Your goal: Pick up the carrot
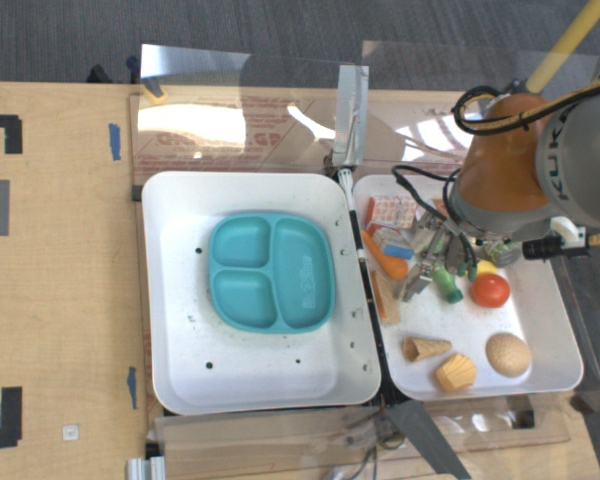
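Two white bins (170, 298) rest on tan bench (50, 268).

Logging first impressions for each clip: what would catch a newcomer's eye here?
The teal divided plate sits alone in the left bin. In the right bin the claw hangs over cluttered toy food, close beside the carrot, with a red tomato nearby.

Carrot (387, 258): orange, tapered, lying flat and slanted, one end toward upper left, other toward lower right. Sits right of frame center, at the left side of the right bin (560, 368), close to its left wall. Lower-right end partly hidden.
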`<state>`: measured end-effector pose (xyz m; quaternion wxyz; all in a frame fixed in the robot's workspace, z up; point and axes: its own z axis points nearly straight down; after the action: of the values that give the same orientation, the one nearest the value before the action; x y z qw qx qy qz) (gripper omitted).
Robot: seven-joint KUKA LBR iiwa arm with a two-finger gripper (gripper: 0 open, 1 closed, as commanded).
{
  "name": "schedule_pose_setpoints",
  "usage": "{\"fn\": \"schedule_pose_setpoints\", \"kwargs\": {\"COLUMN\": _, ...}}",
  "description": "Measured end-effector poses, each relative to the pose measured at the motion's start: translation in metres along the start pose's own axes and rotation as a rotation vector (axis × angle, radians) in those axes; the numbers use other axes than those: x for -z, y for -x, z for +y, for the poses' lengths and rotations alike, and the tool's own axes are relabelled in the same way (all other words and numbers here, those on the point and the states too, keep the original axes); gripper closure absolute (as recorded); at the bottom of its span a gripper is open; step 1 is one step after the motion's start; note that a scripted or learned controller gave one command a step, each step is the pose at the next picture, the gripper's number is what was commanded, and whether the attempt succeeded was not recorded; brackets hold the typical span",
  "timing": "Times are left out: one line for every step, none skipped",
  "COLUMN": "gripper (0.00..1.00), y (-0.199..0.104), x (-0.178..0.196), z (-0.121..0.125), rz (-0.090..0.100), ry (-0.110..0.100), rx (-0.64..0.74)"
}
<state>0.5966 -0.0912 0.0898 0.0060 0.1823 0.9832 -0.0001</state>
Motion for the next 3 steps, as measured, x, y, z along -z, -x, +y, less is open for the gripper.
{"fn": "schedule_pose_setpoints", "kwargs": {"gripper": 1.0, "y": 0.005, "x": 0.014, "z": -0.003, "rz": -0.017, "ry": -0.001, "rx": -0.006}}
{"fn": "schedule_pose_setpoints", "kwargs": {"gripper": 1.0, "y": -0.029, "x": 0.098, "z": 0.051, "rz": 0.003, "ry": 0.001, "rx": -0.37}}
{"fn": "schedule_pose_setpoints", "kwargs": {"gripper": 1.0, "y": -0.029, "x": 0.107, "z": 0.05, "rz": -0.001, "ry": 0.001, "rx": -0.369}}
